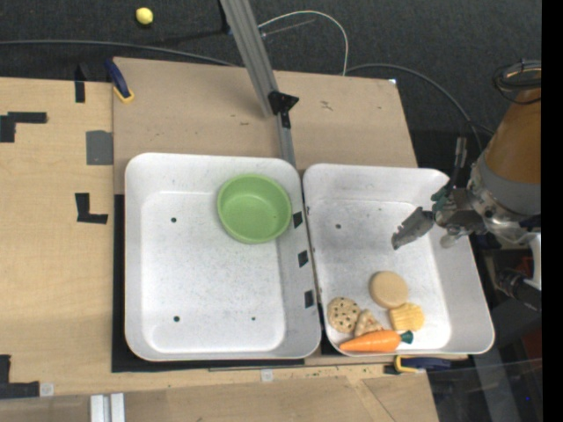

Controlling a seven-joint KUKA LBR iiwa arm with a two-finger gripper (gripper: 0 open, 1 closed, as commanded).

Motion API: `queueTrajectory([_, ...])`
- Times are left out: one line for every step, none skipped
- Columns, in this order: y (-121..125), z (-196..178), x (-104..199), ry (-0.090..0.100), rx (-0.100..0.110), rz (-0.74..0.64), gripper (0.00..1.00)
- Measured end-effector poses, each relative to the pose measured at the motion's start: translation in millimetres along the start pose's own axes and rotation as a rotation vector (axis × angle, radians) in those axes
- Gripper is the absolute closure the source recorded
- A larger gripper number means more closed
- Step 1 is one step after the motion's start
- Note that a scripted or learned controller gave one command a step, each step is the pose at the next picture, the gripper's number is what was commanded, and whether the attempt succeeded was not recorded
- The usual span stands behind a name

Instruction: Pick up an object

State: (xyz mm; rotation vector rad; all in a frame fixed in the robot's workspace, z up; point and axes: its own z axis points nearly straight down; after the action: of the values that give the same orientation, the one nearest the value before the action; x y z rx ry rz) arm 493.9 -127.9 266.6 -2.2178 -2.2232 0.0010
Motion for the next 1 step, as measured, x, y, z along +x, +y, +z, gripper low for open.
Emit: queueTrajectory([0.0,0.0,-0.1,0.0,0.0,0.0,0.0])
